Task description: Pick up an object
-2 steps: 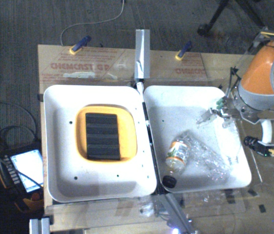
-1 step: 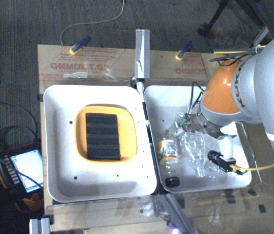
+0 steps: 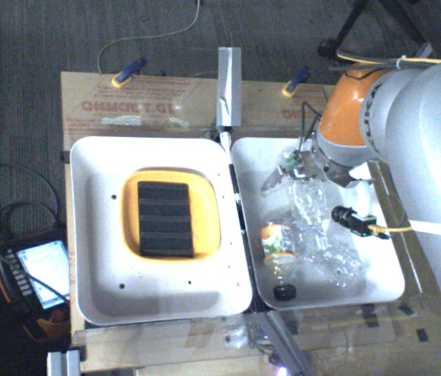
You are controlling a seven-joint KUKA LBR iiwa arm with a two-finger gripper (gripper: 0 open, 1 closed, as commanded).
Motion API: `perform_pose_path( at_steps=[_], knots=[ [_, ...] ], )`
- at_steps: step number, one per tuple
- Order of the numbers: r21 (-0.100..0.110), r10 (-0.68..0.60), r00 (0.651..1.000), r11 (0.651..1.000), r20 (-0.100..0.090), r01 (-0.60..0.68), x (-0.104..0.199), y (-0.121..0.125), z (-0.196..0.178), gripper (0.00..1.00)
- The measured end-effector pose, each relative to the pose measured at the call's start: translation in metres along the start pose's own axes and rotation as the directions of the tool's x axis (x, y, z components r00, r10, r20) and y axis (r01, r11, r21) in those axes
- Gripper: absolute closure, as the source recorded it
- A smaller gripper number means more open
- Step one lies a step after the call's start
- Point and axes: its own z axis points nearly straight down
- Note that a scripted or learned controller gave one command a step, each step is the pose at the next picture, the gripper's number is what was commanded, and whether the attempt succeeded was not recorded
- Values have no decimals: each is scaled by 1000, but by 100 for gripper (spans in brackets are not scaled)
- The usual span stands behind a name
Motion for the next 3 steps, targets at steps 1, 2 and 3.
perform_pose_path(
  at_steps=[1, 2, 3],
  knots=[
    [15, -69, 998, 997, -5, 69, -44, -65, -6, 0],
    [17, 85, 996, 996, -3, -85, -90, -52, -60, 0],
    [17, 85, 996, 996, -3, -85, -90, -52, -60, 0]
  ],
)
